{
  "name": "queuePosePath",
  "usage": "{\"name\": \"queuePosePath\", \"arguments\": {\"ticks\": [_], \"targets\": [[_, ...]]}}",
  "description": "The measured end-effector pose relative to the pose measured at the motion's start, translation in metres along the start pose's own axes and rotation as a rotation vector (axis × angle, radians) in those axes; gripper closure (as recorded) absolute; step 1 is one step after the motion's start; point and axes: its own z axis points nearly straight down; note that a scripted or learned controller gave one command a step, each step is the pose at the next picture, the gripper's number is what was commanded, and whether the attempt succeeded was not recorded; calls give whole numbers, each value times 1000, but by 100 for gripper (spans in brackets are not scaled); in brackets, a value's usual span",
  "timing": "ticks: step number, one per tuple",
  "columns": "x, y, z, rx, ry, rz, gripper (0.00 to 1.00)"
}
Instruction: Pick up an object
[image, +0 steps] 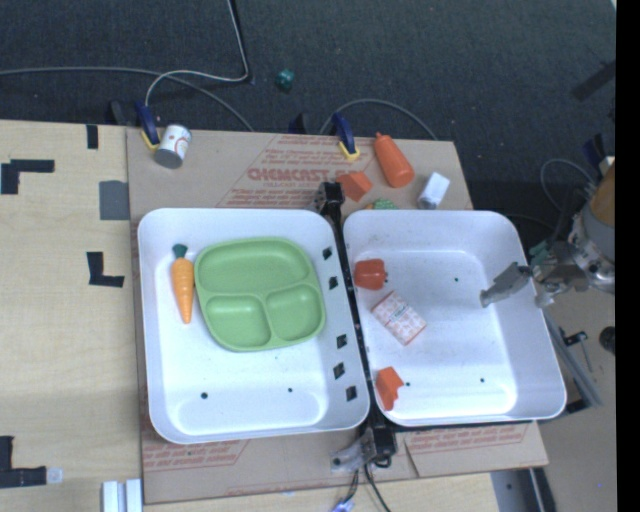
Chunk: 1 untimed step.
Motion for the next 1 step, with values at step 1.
{"name": "queuePosePath", "arguments": {"ticks": [1], "targets": [[61, 12, 124, 3, 2, -1, 0]]}}
